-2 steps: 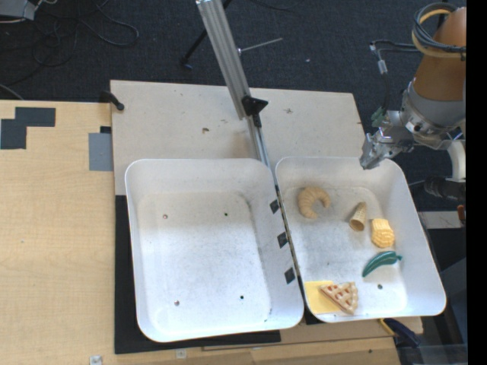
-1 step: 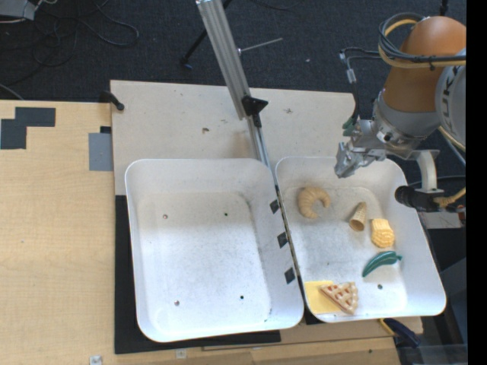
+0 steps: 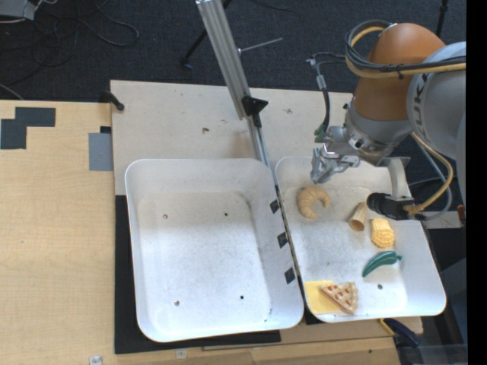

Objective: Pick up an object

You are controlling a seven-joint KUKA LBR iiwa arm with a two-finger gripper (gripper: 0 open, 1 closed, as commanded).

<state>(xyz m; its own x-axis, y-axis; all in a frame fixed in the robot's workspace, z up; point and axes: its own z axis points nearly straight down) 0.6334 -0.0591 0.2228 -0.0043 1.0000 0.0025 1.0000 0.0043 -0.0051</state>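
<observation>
1. Two shallow white bins sit side by side on the bench. The left bin [image 3: 198, 249] shows a bare floor with a few dark specks.
2. The right bin [image 3: 422, 295] holds five items: a croissant [image 3: 313, 201] near its back left, a cone [image 3: 358, 216] and corn [image 3: 383, 233] to the right of it, a green pepper [image 3: 380, 262] just in front of the corn, and a waffle wedge [image 3: 340, 296] on a yellow slab [image 3: 319, 298] at the front left corner.
3. Gripper [image 3: 323, 172] hangs at the back of the right bin, just behind and above the croissant. Nothing is visible between its fingers. Fingertips look close together, but they are small and blurred; cannot tell how far open they are.
4. Croissant: tan, curved, matt, lying flat with its horns pointing down. Cone: pale, ribbed, short. Corn: bright yellow, knobbly. Pepper: glossy green, thin, curved. Waffle: orange-brown, gridded, triangular.
5. Bin walls are smooth plastic with rounded corners. A ribbed metal rail [image 3: 228, 59] slants over the seam between the bins, with black clips along it.
6. The arm [image 3: 396, 67] covers the right bin's back right corner.
7. Whether the gripper touches the croissant cannot be made out.
</observation>
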